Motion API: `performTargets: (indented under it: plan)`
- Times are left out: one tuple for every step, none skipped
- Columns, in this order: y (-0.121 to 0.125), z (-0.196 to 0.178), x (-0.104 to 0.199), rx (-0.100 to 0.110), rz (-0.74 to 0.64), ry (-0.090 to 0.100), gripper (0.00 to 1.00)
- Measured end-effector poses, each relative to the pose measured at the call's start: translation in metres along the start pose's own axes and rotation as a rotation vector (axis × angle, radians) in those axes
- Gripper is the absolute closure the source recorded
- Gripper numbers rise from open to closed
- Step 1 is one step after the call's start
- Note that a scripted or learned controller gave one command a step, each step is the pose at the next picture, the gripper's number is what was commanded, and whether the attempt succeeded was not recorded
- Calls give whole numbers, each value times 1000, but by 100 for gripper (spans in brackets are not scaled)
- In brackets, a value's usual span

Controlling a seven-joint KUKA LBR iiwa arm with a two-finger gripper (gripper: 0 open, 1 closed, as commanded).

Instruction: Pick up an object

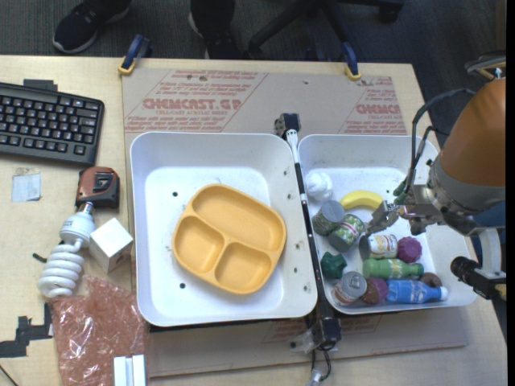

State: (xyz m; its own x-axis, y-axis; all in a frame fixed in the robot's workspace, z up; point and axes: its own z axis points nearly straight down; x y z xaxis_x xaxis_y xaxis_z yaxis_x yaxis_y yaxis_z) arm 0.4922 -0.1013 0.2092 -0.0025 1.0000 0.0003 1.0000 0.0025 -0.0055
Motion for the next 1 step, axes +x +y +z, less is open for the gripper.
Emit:
performTargets:
  plan:
    - [-9,100,-2,-2,3,1,0]
